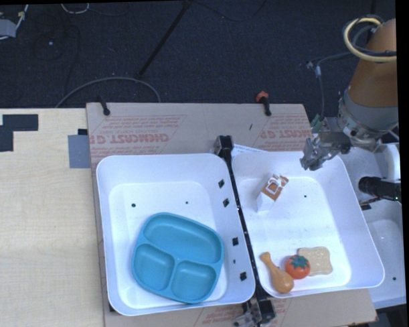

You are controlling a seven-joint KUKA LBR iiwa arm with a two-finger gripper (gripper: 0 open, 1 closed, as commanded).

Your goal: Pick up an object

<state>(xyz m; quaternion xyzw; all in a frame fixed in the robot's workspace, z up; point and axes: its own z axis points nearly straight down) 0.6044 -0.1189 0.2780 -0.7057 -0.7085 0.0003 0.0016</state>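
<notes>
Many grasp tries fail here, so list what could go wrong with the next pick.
1. The tomato, drumstick and toast lie touching, so a grasp may nudge or catch a neighbour.
2. That cluster sits near the right bin's front wall, which may block the end effector.
3. The small box stands tilted and could tip.

A grey robot arm [370,86] enters at the upper right of the frame, its broad orange band uppermost, near the top right corner. Below the band sits a grey wrist section, angled down and toward the left. From the wrist, the small dark metal pincer [313,157] reaches lower left, ending right of centre in the upper half of the frame. The pincer appears blurred, with its tip pointing downward.
</notes>
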